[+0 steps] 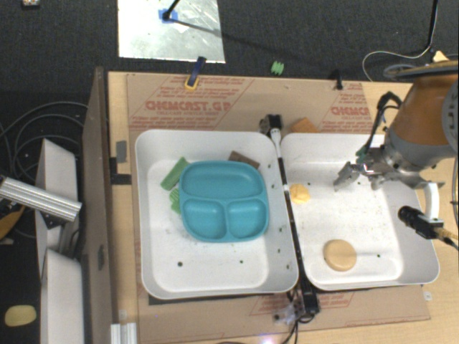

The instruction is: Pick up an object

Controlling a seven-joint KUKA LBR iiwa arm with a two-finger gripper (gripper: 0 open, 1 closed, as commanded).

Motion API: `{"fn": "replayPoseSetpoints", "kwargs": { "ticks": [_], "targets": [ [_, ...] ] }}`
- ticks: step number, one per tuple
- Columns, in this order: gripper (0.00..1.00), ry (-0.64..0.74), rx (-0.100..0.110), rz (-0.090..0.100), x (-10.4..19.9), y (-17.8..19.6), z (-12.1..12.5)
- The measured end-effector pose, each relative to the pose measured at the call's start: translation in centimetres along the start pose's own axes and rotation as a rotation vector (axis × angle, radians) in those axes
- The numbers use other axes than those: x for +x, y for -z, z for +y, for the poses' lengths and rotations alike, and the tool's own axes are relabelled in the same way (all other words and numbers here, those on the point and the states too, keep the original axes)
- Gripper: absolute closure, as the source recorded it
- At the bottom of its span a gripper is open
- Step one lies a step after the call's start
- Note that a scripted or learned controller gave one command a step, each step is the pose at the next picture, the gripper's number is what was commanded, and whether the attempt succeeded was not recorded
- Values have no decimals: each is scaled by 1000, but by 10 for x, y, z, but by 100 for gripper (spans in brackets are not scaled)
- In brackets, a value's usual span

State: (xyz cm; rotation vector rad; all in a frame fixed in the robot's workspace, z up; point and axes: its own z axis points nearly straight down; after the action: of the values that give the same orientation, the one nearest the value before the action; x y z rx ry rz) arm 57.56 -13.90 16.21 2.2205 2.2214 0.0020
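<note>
Reaching in from the right, the grey arm with its orange band [423,113] hangs over the right-hand shallow white bin [401,264], wrist tilted leftward. Its pincer [356,175] is spread wide with nothing between the fingers. A small yellow lump [299,193] lies near the bin's left wall; a round tan disc [340,254] sits well apart, toward the front.

Bench [215,99]: brown board surface printed with red lettering, carrying two shallow white bins side by side. Left bin [154,264] and right bin [401,271] touch along a dark centre seam. An orange block [304,125] lies behind the right bin.
</note>
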Motion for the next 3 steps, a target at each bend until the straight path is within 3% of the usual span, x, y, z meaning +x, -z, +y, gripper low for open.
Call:
{"fn": "replayPoseSetpoints", "kwargs": {
  "ticks": [1, 2, 3],
  "targets": [
    [0, 7, 2, 1, 59, -81, 1],
    [0, 4, -4, -1, 51, -77, 35],
    [0, 4, -7, -3, 22, -76, 89]
  ]
}}
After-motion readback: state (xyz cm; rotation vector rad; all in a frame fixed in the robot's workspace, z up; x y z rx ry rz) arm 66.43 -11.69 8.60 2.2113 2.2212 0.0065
